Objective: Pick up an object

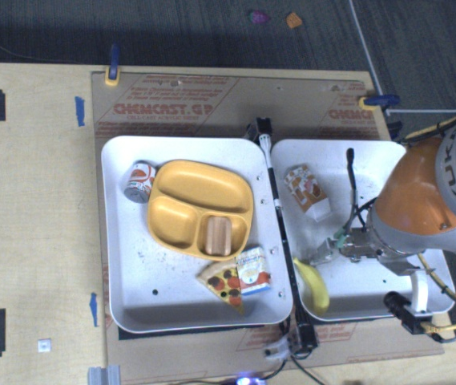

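Banana (pixel 314 285) lies beside the lowered pincer (pixel 324 253), grip state unclear; approach step, closing comes next.

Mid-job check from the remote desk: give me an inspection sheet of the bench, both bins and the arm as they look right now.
Surface: left bin and right bin sit side by side on a brown board over the bench.
Job's things, left bin: yellow divided tray holding a hot dog; can; pizza slice; small carton.
Job's things, right bin: banana at the near left corner; snack packet.
Clutter: nothing seen.
Gripper: gripper low over the right bin, just above the banana; nothing visibly held.
Cables: black cable rising from the wrist.
Surroundings: clamps on the board; two small scraps on the carpet.
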Available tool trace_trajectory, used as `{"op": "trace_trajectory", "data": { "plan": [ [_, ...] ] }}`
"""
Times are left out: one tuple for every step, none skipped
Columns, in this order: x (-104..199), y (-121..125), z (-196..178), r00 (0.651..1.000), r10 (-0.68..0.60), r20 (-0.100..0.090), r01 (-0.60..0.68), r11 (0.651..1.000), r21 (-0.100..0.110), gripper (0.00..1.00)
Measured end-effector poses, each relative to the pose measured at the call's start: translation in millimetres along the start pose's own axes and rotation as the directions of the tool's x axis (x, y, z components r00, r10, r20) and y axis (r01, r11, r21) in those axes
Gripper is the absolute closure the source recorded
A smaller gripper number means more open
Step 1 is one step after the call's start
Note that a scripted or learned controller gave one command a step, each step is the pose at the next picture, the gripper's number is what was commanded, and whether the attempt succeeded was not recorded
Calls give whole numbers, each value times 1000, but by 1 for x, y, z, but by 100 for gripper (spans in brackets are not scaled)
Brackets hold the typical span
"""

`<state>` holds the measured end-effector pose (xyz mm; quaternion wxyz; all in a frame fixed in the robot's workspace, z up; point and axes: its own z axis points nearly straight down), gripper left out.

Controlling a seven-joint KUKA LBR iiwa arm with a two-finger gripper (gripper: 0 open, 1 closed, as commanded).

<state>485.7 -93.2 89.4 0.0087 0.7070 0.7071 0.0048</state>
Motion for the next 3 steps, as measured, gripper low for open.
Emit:
{"op": "trace_trajectory", "data": {
  "plan": [
    [-1,0,0,1000,-2,-1,2,1000,-1,0],
    [-2,-1,0,1000,-3,-3,3,1000,-1,0],
    [0,-1,0,1000,-1,0,1,1000,-1,0]
  ]
}}
